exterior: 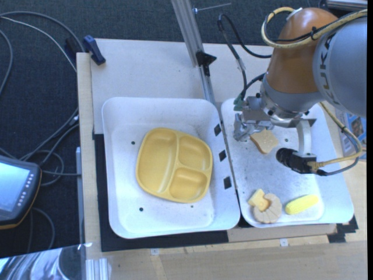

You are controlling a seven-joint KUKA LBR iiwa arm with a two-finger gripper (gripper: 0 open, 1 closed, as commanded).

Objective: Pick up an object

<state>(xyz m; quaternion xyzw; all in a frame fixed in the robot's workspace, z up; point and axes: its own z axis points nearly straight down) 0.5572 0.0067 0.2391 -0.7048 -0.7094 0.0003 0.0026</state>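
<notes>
Because the gripper [246,132] hangs low over the far left part of the right bin [274,179], with a bread slice [265,141] touching or just beside its right side, the step in hand is judged to be the grasp itself: either closing on the slice or the start of the lift. Whether the gripper is released or clenched cannot be told, since the arm [303,57] covers the working end from above. Nor can it be told whether the slice sits inside the grip or merely beside it. The slice shows as a pale brown wedge. Its far edge is hidden under the gripper body, and it lies near the wall that divides the two bins. The next move calls for a confirmed grip, then a straight lift that keeps clear of the dividing wall on the left. If the slice is only beside the gripper, a small shift to the right is required before closing. A thin, flat slice may slip or tip out on the lift. Other candidates lie well apart at the near edge of the right bin: a biscuit [269,211] with a small yellow piece [257,199] against it, and a corn cob [302,204] to their right. A yellow plate [173,164] lies in the left bin [119,139] and is not involved. Both bins rest on the table [140,69].
</notes>
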